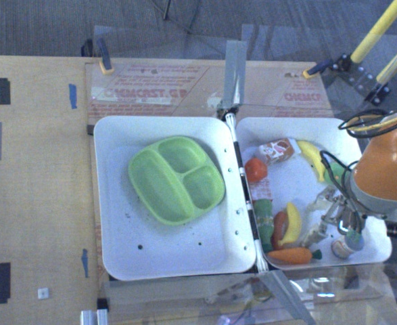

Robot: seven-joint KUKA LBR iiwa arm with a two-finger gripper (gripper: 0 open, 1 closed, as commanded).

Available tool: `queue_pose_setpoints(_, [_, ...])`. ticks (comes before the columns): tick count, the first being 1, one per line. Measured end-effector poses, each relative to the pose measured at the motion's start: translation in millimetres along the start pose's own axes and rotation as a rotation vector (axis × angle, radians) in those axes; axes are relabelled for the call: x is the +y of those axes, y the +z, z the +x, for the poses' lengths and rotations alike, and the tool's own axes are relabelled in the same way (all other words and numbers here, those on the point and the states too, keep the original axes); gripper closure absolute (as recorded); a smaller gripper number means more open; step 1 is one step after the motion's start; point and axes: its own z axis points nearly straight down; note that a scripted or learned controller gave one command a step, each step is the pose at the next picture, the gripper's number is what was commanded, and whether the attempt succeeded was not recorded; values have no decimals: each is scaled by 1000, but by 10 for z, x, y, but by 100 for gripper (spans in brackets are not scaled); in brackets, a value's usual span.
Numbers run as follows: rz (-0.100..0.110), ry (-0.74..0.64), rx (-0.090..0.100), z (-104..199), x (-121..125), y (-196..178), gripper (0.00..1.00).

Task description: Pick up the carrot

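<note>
Camera view: two shallow white bins are sitting side by side on the bench. The left bin [117, 249] is carrying a green divided plate [176, 179], lying near its centre. The right bin [377, 252] is holding several toy foods. The carrot [289, 255] is lying on its side along the near edge of the right bin, close to that bin's near-left corner, just beside a yellow banana piece [292, 223]. A red tomato [255, 170] is resting against the left wall, and a second banana [312, 158] is lying toward the far edge. The gripper [330, 215] is hanging over the right half of the right bin, apart from the carrot; whether it is spread or closed cannot be determined.
</note>
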Motion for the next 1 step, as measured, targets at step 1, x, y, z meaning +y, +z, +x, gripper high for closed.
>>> queue_pose_setpoints(1, [-2, 2, -7, -14, 5, -116, 100])
